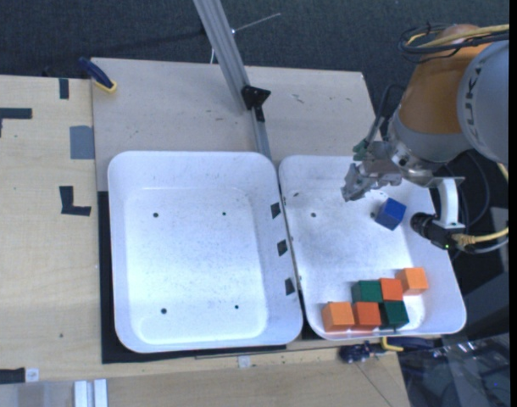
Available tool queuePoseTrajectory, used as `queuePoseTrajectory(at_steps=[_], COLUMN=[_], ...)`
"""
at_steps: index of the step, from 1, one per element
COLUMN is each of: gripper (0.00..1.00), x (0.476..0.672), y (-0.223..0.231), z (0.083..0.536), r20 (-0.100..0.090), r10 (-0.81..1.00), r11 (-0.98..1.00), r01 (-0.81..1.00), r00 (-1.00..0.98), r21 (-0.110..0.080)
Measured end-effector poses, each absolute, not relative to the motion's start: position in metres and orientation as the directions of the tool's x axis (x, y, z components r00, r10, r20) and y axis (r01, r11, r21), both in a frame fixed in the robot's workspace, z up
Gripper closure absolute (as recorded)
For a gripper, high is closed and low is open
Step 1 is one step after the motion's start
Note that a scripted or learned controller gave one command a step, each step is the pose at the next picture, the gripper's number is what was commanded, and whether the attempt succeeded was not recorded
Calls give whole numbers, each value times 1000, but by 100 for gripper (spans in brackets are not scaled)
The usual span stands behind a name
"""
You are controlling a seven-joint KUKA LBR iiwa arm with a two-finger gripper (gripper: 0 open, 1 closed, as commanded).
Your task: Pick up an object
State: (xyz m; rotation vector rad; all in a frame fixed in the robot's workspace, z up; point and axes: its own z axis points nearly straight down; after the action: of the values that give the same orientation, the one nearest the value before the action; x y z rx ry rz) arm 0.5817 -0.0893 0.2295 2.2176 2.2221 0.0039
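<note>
My gripper (358,186) hangs over the upper part of the right bin (326,236), with nothing seen between its fingers. A blue cube (391,214) lies just to its lower right, apart from it. Along the bin's front edge sits a cluster of blocks: an orange block (337,315), another orange block (368,313), a dark green block (368,291), a second green block (396,313), a reddish-orange block (391,289) and a pale orange block (413,279).
The left bin (191,248) stands beside the right one. A grey metal pole (229,49) slants from the top down to the bins' join. A cable and black fitting (436,227) hang by the right bin's right edge.
</note>
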Motion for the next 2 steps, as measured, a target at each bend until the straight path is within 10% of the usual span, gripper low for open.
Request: queuePoseTrajectory(at_steps=[2], gripper=[100], x=[606], y=[17], z=[225], r20=[0], r10=[1000], r11=[6], r01=[1000], r00=[-6], r21=[-2])
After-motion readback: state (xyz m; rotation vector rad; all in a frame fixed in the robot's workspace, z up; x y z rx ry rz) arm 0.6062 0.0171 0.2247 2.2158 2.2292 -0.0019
